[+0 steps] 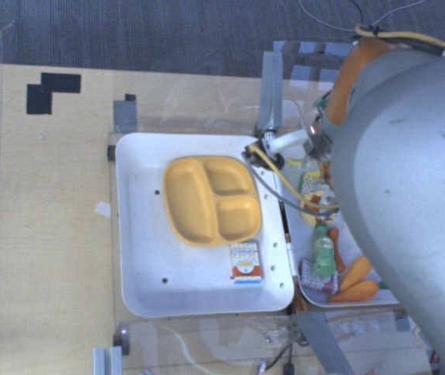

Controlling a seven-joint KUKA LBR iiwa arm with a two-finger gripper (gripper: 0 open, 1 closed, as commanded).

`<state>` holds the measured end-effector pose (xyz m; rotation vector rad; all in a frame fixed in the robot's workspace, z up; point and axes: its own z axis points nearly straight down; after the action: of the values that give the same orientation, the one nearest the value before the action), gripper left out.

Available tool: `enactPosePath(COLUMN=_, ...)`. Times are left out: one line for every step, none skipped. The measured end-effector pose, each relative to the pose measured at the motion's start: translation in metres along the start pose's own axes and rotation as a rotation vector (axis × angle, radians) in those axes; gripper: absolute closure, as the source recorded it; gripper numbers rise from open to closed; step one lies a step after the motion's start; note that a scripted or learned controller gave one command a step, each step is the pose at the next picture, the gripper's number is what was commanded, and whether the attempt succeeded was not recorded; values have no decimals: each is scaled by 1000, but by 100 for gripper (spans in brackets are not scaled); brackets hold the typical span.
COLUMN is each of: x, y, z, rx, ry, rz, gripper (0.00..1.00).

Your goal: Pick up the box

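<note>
Camera view, looking down at a slant: I see two white bins side by side on the bench. In the left bin [140, 287] a yellow divided plate [209, 199] lies a little above the middle, with three compartments, all facing up. The box [245, 261] lies flat on the bin floor just below the plate's lower right corner, near the bin's right wall; its top is white with an orange picture and a blue strip along the bottom edge. It is well apart from the arm.

The arm [410, 186] comes in from the right and covers most of the right bin [316, 295]. I note its orange band [346, 76] near the top. The gripper's state I cannot tell from here, since the arm's bulk hides it.

In the uncovered strip of the right bin I see a green bottle [323, 255], two carrots [355, 281] and a small wrapped packet [308, 272], all close together.
</note>
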<state>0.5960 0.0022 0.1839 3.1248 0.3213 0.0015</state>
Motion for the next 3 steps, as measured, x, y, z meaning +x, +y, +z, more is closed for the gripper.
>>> enactPosePath(x=0, y=0, z=0, rx=0, ry=0, rz=-1, gripper=0)
enactPosePath(x=0, y=0, z=0, rx=0, ry=0, rz=-1, gripper=0)
enactPosePath(x=0, y=0, z=0, rx=0, ry=0, rz=-1, gripper=0)
